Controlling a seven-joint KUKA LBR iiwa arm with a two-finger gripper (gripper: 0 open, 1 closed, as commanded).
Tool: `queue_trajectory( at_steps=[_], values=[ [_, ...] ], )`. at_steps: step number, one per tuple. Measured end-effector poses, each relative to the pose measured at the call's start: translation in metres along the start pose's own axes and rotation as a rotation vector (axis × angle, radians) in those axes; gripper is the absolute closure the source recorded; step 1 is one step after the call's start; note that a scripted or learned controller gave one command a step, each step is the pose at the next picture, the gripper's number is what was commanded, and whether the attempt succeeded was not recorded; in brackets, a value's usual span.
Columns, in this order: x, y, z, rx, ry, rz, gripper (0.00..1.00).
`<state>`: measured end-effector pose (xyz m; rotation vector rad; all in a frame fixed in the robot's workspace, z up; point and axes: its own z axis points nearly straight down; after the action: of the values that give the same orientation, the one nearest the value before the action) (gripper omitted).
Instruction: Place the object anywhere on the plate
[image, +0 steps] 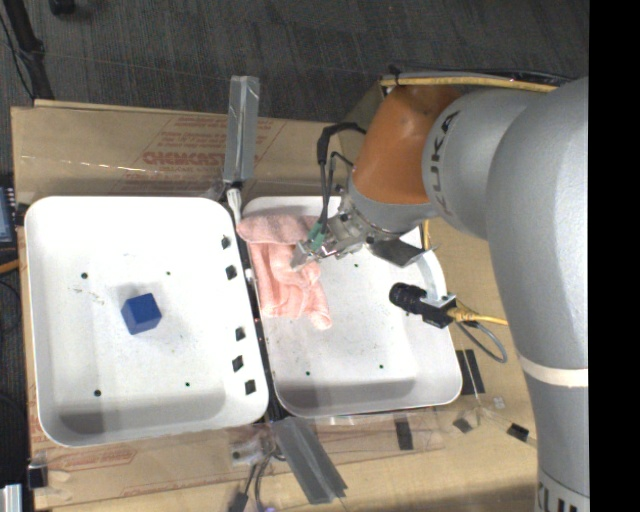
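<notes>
Two bins, one loose cloth, no plate in sight
Left bin (60, 330) holds a blue cube (141, 312); right bin (420, 385) holds a pink cloth (285, 280), with the end effector (318, 243) at its upper edge, grip impossible to tell; limp fabric could slip free when lifted

Cube (142, 312) in left bin (60, 230)

two white bins (60, 300), one blue cube (142, 312), one pink cloth (285, 275), one robot arm (500, 150)
</notes>
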<state>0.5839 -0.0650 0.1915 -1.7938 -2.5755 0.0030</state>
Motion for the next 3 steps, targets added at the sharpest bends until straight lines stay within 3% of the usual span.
queue_trajectory(
  at_steps=[1, 3],
  values=[
    [0.001, 0.001, -0.04, -0.001, 0.0, -0.007, 1.0],
    [0.092, 0.035, -0.027, 0.0, -0.001, -0.816, 1.0]
  ],
)
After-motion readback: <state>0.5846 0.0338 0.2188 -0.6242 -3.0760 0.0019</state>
